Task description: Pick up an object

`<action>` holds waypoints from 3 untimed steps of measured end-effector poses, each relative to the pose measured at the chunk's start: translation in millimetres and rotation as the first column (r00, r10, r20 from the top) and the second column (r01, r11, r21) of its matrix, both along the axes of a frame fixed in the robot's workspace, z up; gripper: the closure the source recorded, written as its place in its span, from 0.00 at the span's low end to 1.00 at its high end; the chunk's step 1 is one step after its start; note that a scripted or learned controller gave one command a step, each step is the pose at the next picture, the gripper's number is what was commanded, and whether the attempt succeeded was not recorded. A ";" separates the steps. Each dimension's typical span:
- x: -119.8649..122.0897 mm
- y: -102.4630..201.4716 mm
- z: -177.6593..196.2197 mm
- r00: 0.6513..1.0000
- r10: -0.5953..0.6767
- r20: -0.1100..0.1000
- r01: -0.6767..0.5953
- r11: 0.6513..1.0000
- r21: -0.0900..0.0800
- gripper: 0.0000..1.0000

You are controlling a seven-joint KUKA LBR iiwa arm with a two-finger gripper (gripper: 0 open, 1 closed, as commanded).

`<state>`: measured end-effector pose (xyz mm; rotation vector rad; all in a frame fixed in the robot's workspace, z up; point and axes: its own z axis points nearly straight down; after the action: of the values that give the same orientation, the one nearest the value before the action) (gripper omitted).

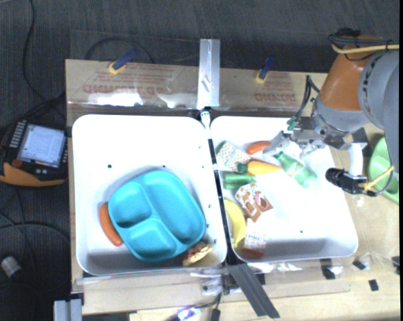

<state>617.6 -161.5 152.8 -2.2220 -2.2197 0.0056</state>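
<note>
Left bin (88, 199) holds a blue divided tray (158, 212); right bin (322, 226) holds the clutter, piled along its left side. Gripper (296, 139) sits low at the right bin's far side, just above a green bottle (296, 168); opening state: cannot tell, nothing visibly held. Judged step: approach/descent; next needs closure on the bottle, then lift.
</note>
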 end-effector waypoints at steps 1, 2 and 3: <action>3.2 8.1 -63.0 0.988 0.153 0.013 -0.153 0.988 -0.004 0.00; -52.9 59.4 18.5 1.000 0.025 0.000 -0.025 1.000 0.003 0.00; -43.6 47.4 -62.6 1.000 -0.017 0.016 0.017 1.000 0.000 0.00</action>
<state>574.0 -114.1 90.1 -2.2492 -2.2088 -0.0116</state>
